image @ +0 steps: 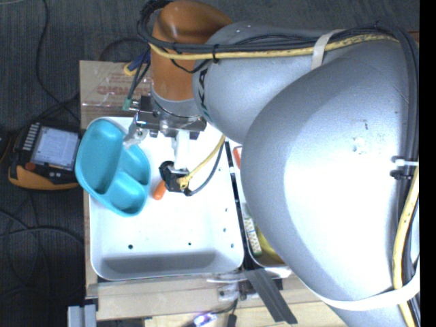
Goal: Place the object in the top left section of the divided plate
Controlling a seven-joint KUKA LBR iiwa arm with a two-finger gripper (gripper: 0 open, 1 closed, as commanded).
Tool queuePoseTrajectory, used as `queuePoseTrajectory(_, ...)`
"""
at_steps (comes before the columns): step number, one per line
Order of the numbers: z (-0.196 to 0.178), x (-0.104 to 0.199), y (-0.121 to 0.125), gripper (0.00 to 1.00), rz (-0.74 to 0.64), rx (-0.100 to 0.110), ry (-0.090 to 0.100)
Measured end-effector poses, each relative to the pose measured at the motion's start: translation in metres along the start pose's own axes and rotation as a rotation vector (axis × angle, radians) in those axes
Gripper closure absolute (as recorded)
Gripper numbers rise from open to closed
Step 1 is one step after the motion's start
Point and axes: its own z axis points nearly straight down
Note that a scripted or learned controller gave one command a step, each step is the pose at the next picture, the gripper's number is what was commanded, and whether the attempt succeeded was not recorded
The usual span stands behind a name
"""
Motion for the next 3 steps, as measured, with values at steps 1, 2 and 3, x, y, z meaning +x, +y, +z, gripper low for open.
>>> queuePoseTrajectory(1, 0.126, -0.009, -0.049, 0.0, 0.109, -0.008, 0.005)
queuePoseTrajectory(2, -0.086, -0.058, -0.04, 0.0, 0.306, -0.002, -0.001)
queuePoseTrajectory(3, -0.005, -0.024, -0.121, 0.0, 0.055, 0.004, 0.001)
